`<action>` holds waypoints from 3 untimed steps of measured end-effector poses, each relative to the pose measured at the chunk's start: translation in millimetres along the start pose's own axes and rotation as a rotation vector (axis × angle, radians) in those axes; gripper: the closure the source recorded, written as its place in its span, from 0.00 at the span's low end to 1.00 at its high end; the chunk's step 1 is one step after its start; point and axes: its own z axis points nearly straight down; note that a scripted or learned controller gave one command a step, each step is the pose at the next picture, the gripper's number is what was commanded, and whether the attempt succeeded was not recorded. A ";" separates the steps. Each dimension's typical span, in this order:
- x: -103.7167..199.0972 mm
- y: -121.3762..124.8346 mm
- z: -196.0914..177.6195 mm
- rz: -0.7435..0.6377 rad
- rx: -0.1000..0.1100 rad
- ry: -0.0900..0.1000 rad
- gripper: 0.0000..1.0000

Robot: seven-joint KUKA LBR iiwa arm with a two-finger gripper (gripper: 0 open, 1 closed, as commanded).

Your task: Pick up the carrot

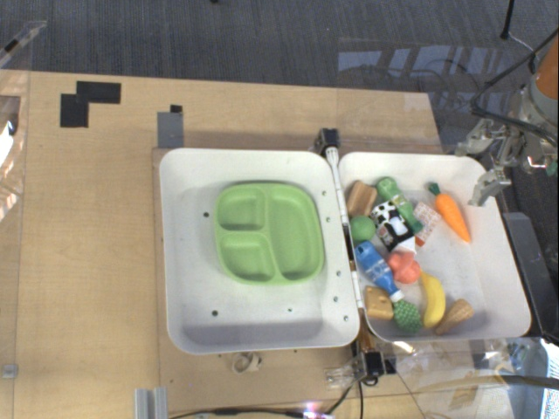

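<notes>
Light wooden bench (96, 260) carries two shallow white bins side by side. Left bin (188, 234) holds a green divided plate (266, 234) lying flat. Right bin (502, 278) holds a cluster of toy food toward its left side: a black-and-white cow figure (393, 219), a blue bottle (374, 267), a banana (432, 298). Apart from that pile, the carrot (452, 215) lies near the far right corner. Just beyond it, the gripper (489, 186) hangs over the bin's rim, fingers seemingly apart, holding nothing.

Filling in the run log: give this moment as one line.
phase: approach | gripper: above right bin's far right corner | carrot: lying in right bin, not held | green tray: left bin
</notes>
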 end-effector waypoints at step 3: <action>-17.0 1.6 129.3 -0.255 0.003 -0.016 0.00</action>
